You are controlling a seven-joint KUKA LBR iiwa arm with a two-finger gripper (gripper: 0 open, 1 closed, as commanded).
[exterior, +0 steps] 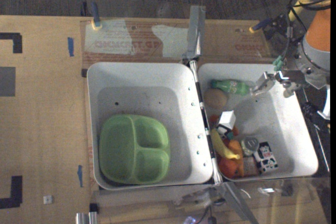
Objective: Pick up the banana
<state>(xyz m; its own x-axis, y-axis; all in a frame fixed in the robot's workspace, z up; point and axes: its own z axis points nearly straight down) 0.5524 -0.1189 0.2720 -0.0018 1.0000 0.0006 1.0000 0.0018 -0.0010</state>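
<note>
The gripper (pixel 274 83) hangs over the right bin's (pixel 304 128) far edge, its two fingers spread with nothing between them. At about seven o'clock from it, well apart, the banana (pixel 224 146) lies against the bin's left wall in a crowded heap: a white box (pixel 227 118) at its twelve o'clock, an orange fruit (pixel 231 167) at six, a round tin (pixel 249 144) at three. That crowding is the risk: descending fingers may snag a neighbour or pinch the wrong item.

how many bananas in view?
1. The banana lies in the right bin, near its left wall, in the clutter toward the front. Others could be hidden under that pile.
</note>
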